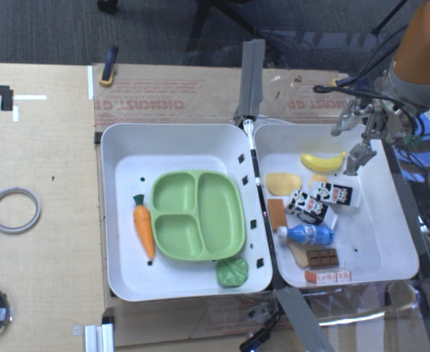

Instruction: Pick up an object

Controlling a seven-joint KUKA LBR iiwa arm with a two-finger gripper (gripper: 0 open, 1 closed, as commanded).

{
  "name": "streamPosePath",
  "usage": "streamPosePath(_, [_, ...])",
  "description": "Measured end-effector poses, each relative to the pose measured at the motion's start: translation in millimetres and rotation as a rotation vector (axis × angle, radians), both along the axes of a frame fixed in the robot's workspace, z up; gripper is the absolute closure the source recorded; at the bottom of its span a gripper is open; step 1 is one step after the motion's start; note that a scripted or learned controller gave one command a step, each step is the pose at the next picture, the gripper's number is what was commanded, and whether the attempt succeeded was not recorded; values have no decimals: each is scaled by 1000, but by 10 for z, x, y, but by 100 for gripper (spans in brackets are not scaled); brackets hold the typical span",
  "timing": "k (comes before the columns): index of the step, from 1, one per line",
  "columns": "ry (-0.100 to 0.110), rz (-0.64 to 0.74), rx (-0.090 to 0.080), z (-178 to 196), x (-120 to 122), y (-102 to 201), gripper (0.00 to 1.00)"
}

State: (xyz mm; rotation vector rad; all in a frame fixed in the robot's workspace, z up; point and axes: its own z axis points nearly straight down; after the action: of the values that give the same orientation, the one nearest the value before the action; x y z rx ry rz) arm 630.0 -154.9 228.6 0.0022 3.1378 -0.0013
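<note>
- The gripper (pixel 352 139) is seen above the right bin (pixel 391 226), fingers spread, nothing between them.
- A banana (pixel 323 161) lies just beside it.
- Reversed red lettering on the cardboard (pixel 164 97) cannot be read.
- A cow-patterned carton (pixel 308 205) is seen nearby.

We see an evenly lit scene, bright and diffuse from overhead. The two white bins (pixel 118 270) glow close to overexposed, with soft grey shading along their inner walls. Shadows are faint: a thin one hugs the carrot (pixel 144 230) and the green tray (pixel 199 215). The dark floor (pixel 46 13) at the top stays dim. Focus is fairly sharp at centre, while the orange arm band (pixel 423 39) and the claw (pixel 353 139) look slightly soft. Small labels are unreadable.
</note>
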Motion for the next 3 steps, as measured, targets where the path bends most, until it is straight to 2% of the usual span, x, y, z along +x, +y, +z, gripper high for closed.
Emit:
streamPosePath(1, [-15, -148, -1, -1109, 122, -108, 0])
streamPosePath(2, [-21, -621, 5, -1196, 176, -181, 0])
streamPosePath(3, [-1, -977, 2, -1350, 204, 32, 0])
